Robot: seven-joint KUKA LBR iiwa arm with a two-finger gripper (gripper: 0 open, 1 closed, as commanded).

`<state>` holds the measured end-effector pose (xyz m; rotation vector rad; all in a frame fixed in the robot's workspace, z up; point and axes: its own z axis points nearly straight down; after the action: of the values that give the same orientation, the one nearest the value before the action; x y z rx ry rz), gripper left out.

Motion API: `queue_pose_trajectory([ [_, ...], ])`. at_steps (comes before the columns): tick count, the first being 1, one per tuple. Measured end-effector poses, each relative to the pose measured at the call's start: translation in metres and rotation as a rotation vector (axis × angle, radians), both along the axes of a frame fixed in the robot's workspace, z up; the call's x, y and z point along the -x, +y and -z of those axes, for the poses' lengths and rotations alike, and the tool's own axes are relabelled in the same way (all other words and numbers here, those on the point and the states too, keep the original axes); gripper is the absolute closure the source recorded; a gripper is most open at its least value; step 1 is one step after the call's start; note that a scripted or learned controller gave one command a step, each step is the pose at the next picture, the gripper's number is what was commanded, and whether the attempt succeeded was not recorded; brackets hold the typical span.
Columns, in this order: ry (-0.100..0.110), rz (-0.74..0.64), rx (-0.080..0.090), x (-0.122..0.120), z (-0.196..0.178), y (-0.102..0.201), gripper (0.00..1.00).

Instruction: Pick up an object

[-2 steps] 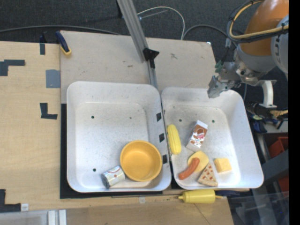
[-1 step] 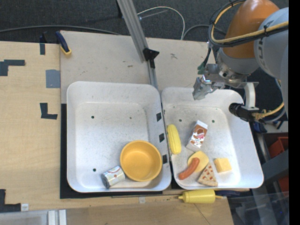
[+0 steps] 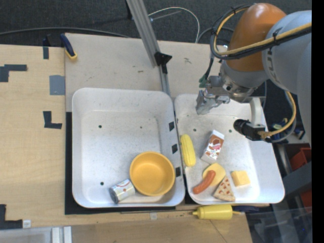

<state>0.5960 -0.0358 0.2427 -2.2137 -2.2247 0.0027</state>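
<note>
step: approach | gripper [image 3: 206, 105] over right bin [image 3: 263, 186] far edge, jaws' state unclear, nothing visibly held | corn [image 3: 188, 150] near bin's left wall | advice: descend centred, jaws across its width

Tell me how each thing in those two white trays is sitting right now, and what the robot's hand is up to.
Yellow bowl: upright, left bin.
Small can: on its side, touching the bowl.
Corn cob: lying flat, right bin.
Milk carton: lying down.
Hot dog: flat, beside the pizza slice.
Cheese block: resting flat.
Mustard bottle: on its side, outside the bins.
Gripper: above the right bin's far edge, holding nothing visible.
</note>
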Motion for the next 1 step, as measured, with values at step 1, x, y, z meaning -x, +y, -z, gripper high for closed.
queue_pose_trajectory([
  [1,0.000,-0.002,0.000,0.0051,0.0056,0.0540,1.00],
])
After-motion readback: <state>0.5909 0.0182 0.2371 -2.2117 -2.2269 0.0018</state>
